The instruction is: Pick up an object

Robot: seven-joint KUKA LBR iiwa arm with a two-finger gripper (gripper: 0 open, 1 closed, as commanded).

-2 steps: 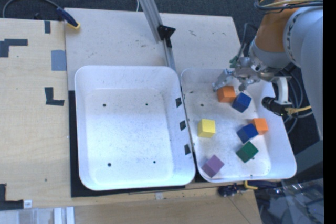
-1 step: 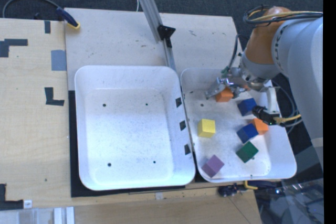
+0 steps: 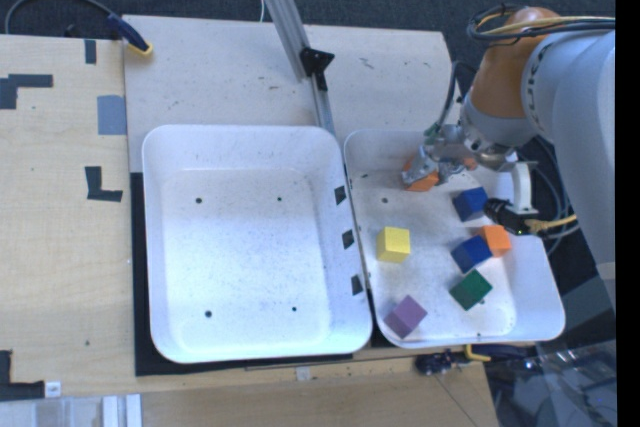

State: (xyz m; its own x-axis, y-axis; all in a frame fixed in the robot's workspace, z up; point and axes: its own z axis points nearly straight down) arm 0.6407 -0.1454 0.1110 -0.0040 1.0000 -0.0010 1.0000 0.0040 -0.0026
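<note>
In the camera view we see our end effector lowered into the right bin, near its far edge, with an orange block just under and in front of its tips. We cannot tell if the tips are released or clenched, and no block shows clearly between them, so we do not count it as held. Further toward the near edge lie a yellow block, two blue blocks, another orange one, a green block and a purple block. The left bin is beside it. To do this step well, we judge that we should centre over the orange block, descend straight, close firmly and lift slowly, because the bin wall is near and the block could slip aside.
</note>
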